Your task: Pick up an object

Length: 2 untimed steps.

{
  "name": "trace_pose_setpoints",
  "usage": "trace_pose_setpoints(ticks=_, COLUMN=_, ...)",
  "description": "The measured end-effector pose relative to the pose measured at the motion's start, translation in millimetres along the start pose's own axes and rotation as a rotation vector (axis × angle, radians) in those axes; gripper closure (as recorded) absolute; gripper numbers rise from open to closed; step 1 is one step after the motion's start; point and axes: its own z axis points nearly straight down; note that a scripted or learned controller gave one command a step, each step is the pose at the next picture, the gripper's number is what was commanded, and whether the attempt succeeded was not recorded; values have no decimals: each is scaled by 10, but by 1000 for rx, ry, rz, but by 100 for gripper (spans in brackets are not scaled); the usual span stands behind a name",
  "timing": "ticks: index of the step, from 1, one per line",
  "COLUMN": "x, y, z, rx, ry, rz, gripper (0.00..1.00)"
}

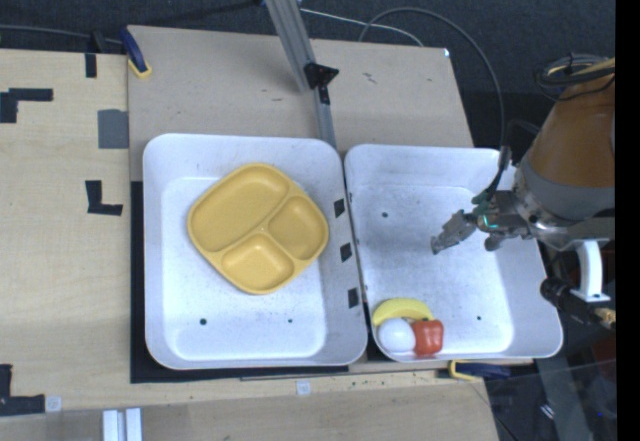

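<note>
Broadly, the worktop [60, 259] is pale wood with a few black tape marks at its left, and a tan board [230, 79] lies across its middle under both bins. On that board the left bin [170, 329] and the right bin [520, 329] sit side by side, their inner rims touching along the centre line. A grey metal pole [285, 9] slants down from the far edge to the point where the two bins meet.

From the right comes the arm [570, 159], its orange band uppermost and grey wrist below, hanging over the right side of the right bin. A yellow divided plate [258, 227] with three compartments lies flat in the left bin, toward its far half and turned at an angle.

The end effector [450, 234] points left over the middle of the right bin's floor, apart from every object; I cannot tell whether it is open or closed.

In the near left corner of the right bin three small things huddle together, touching: a yellow banana-shaped piece [402, 308] on the far side, a white ball [397, 336] just beneath it, and a red piece [428, 337] to the right of the ball.
</note>
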Motion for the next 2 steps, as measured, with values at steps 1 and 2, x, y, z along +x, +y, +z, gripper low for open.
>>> trace_pose_setpoints(ticks=1, x=-2, y=0, z=-1, rx=0, ry=0, rz=0, gripper=0)
trace_pose_setpoints(ticks=2, x=-1, y=36, z=629, rx=6, ry=0, rz=1, gripper=0)
